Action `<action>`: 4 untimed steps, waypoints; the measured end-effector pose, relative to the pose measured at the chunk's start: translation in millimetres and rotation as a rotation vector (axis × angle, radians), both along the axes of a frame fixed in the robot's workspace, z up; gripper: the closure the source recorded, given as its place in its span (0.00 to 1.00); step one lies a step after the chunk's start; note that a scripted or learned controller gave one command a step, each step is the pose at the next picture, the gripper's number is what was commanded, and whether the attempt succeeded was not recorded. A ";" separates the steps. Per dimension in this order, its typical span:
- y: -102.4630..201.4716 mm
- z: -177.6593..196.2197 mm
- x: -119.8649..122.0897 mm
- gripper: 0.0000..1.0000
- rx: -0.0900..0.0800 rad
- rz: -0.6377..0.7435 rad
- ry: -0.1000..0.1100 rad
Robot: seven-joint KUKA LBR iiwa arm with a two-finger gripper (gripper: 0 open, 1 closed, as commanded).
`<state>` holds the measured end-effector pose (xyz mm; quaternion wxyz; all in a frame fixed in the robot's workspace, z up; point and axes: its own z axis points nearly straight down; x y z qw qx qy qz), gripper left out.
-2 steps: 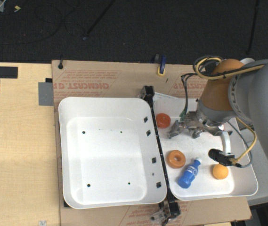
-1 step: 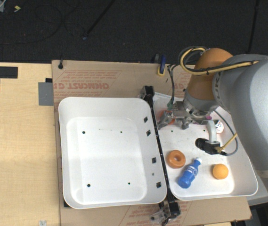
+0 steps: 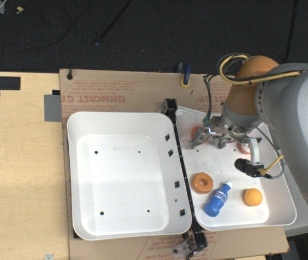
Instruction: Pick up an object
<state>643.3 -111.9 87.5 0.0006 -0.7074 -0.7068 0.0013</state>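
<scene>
My gripper [image 3: 210, 140] hangs low over the far part of the right bin [image 3: 275, 213], and its metal fingers [image 3: 199, 140] stand apart, open, with nothing seen between them. A red thing [image 3: 196, 130] peeks out at the gripper's left, mostly hidden by it, and another bit of red [image 3: 244, 147] shows at its right. An orange-brown ring [image 3: 202, 182] lies nearer the front, close to the divider. A blue bottle with a white cap [image 3: 217, 199] lies tilted beside the ring. An orange ball [image 3: 253, 197] rests at the front right.
The left bin [image 3: 80, 145] sits beside the right one, with a black divider rail [image 3: 176, 161] between them. The grey arm [image 3: 283, 107] reaches in from the right above the right bin's far corner. A blue clamp [image 3: 185, 73] stands at the bench's back edge.
</scene>
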 end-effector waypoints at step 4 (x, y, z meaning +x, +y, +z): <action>48.7 120.7 3.2 1.00 0.004 0.009 -0.012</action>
